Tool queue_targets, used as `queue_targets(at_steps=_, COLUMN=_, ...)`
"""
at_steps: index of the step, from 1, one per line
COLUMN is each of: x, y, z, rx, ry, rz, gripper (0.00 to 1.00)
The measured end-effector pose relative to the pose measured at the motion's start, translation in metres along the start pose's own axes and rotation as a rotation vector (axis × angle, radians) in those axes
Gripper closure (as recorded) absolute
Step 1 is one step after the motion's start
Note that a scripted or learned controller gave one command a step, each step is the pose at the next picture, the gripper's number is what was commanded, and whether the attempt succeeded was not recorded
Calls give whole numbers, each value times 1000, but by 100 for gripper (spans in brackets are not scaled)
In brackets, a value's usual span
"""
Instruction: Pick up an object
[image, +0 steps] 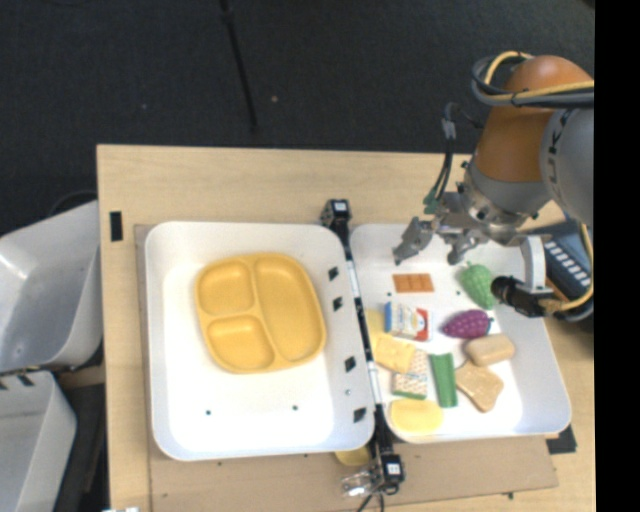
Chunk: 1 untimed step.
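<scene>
arm (520, 140): grey casing, rounded orange band above wrist, yellow-black cable looped on top, dark metal gripper (440, 243)

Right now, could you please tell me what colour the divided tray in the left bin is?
Yellow; the divided tray shows clearly in the camera view.

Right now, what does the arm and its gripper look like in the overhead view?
The grey arm has a rounded orange band above the wrist, looped by black and yellow cables. Below it sits a grey metal two-finger gripper with dark, angular fingers.
</scene>
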<state>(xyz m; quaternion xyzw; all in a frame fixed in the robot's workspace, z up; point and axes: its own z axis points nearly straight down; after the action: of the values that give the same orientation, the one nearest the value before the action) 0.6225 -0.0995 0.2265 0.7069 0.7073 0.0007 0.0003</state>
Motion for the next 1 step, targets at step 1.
queue_targets(at_steps=1, x=123, y=17, z=-18, rx=-2, ry=2, rz=-12, gripper=0)
